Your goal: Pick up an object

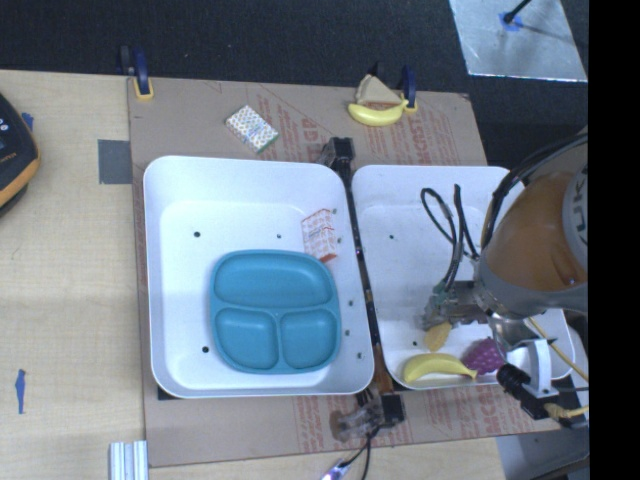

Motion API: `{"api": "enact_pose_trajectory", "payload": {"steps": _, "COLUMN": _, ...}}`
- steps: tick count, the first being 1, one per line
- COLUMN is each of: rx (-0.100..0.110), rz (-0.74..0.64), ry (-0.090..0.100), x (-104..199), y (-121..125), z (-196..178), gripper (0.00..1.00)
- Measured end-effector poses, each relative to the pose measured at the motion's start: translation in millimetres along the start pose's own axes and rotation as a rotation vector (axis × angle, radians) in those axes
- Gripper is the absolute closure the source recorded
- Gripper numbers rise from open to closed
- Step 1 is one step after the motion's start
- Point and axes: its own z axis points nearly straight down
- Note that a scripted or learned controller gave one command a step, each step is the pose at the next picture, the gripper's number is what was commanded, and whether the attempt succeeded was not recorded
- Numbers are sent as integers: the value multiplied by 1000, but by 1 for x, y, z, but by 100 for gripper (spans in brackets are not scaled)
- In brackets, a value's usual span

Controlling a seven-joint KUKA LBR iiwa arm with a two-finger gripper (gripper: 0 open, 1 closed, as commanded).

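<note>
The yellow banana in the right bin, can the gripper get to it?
Probably yes. The gripper hangs low in the right bin, just above the banana. A purple thing lies close beside the banana and might get bumped.

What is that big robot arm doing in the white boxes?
The grey and orange robot arm reaches into the right white bin, its gripper low near a yellow toy banana and a purple toy. It is trying to pick something up. A blue divided plate lies in the left white bin.
</note>
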Motion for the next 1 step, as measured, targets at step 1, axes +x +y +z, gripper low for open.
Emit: {"api": "enact_pose_trajectory", "payload": {"steps": 1, "rx": -5, "rz": 5, "ry": 1, "x": 70, "y": 43, "z": -91, "gripper": 100}}
